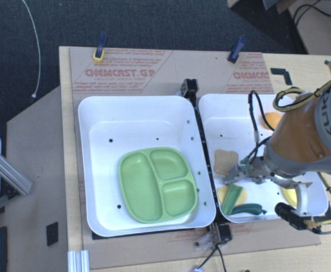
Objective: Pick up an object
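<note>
Bench top [126,67] is light wood with a brownish protective sheet printed in red lettering, and it's held down by two clamps at the back edge, one yellow and blue [100,47], one blue [236,50]. Floor around it is dark carpet with a thin white cable [32,38] looping across, plus cardboard in the top right corner.

Count-wise: two white bins. Left bin [97,123] has one green divided plate [157,183] with three compartments, sitting toward the front. Right bin [222,112] has a few loose items: one tan sponge-like block [226,160], one yellow-green piece [232,198], one dark green tool-like thing [249,209] at the front wall, one orange object [272,119] at the back, and a yellow bit [290,196] half hidden by the arm.

One arm [301,135] is down over the right bin, gripper [236,174] just beside the tan block and above the yellow-green piece. Can't tell if it's spread or closed, or whether anything's in it.
</note>
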Controlling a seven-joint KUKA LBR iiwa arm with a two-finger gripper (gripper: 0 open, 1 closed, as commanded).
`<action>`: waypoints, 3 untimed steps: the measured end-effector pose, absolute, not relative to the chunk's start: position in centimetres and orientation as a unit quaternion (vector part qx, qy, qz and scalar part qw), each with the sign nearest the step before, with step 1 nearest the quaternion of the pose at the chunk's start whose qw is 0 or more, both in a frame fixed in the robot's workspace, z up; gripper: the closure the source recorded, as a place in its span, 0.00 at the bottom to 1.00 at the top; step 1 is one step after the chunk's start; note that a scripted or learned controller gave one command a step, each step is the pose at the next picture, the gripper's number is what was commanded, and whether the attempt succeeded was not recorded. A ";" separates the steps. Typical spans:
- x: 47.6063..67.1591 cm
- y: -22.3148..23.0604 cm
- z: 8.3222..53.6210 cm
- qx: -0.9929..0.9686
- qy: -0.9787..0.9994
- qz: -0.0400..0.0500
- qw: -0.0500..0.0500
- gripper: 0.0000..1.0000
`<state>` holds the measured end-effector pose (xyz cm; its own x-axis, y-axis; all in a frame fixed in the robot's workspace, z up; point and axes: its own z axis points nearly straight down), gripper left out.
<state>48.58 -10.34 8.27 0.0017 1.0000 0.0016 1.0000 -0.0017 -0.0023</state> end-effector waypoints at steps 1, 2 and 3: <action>48.7 -10.3 9.5 -0.707 -0.707 -0.002 0.000 1.00; 49.7 -10.2 14.5 -0.707 -0.707 0.000 0.000 1.00; 49.1 -10.3 20.5 -0.707 -0.707 -0.002 -0.003 1.00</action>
<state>49.08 -10.25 20.49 -0.0009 1.0000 -0.0020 1.0000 0.0009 0.0063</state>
